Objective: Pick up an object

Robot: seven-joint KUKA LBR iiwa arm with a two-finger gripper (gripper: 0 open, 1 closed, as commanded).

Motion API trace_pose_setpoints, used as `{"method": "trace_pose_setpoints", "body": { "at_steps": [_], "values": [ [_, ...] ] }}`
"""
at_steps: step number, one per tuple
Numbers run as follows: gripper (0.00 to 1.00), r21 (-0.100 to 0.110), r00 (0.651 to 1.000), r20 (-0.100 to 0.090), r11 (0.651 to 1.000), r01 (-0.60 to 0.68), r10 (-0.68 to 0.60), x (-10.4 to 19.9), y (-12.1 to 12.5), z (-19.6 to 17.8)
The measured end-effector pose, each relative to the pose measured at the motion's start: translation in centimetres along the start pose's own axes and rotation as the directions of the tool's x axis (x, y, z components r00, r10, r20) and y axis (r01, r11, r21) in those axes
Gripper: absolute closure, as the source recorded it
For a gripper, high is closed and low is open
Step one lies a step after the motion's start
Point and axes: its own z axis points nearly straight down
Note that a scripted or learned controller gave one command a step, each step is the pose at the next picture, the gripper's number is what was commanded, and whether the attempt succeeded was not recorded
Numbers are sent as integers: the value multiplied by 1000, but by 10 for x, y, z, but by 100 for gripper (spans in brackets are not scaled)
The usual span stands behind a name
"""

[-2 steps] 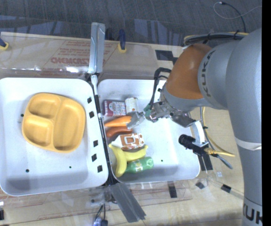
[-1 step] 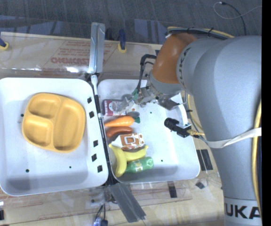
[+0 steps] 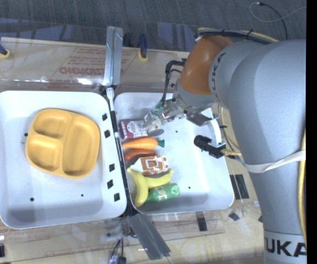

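The bench is seen from one fixed camera above, tilted downward; both white bins are framed closely, and the arm is entered from the right.

Bench: 2 white bins (side-by-side).

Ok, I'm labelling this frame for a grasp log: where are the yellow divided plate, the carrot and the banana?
yellow divided plate [image 3: 63, 142]: camera view, on the ridge between its compartments.
carrot [image 3: 139, 144]: camera view, middle of its orange body.
banana [image 3: 140, 186]: camera view, on the thick curved part.
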Motion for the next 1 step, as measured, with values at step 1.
{"method": "trace_pose_setpoints", "body": {
  "at_steps": [1],
  "values": [
    [100, 10, 976, -2, 976, -219, 219, 33, 23, -84]
  ]
}}
